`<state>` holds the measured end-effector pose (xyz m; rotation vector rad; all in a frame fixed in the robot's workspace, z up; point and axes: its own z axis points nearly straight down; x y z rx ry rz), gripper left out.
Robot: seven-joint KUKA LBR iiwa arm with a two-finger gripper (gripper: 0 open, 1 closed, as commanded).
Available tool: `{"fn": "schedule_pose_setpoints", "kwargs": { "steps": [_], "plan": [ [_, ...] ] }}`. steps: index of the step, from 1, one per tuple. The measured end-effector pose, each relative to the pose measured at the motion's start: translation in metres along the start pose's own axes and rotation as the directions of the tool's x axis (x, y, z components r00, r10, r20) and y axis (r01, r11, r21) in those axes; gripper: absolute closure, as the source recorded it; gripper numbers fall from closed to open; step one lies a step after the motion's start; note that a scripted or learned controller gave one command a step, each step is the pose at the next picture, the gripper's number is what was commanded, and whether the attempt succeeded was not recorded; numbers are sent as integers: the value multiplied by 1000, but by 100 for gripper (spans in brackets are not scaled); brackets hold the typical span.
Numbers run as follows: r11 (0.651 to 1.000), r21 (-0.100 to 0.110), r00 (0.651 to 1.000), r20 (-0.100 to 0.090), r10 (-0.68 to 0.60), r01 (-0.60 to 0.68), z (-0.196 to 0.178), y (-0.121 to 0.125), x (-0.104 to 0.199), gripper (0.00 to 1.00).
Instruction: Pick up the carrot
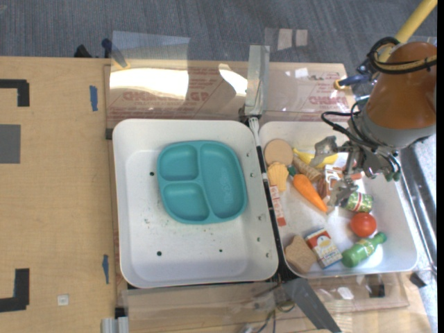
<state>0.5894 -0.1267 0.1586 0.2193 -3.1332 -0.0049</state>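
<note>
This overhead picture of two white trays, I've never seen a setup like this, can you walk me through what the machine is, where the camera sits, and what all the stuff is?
The camera is fixed above a bench and looks down at a slant. The grey and orange shape at the right is a robot arm; at its end is a two-finger gripper, a metal claw for picking things up. It hangs over the right bin.

That bin holds toy food: an orange carrot near the middle, a red tomato, a green piece, a small red box and other bits. The carrot is what the arm is meant to pick up. It lies just beside the claw, and I cannot see it between the fingers, so it does not look held.

The left bin holds a teal divided plate.
</note>
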Motion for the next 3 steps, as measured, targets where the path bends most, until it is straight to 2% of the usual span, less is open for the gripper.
{"fn": "schedule_pose_setpoints", "kwargs": {
  "steps": [1, 2, 3],
  "plan": [
    [995, 6, 995, 19, 100, -100, 67, 35, 3, 0],
    [995, 7, 994, 41, 98, -99, 51, 36, -3, 100],
    [1000, 3, 1000, 16, -9, 9, -31, 105, -7, 100]
  ]
}}
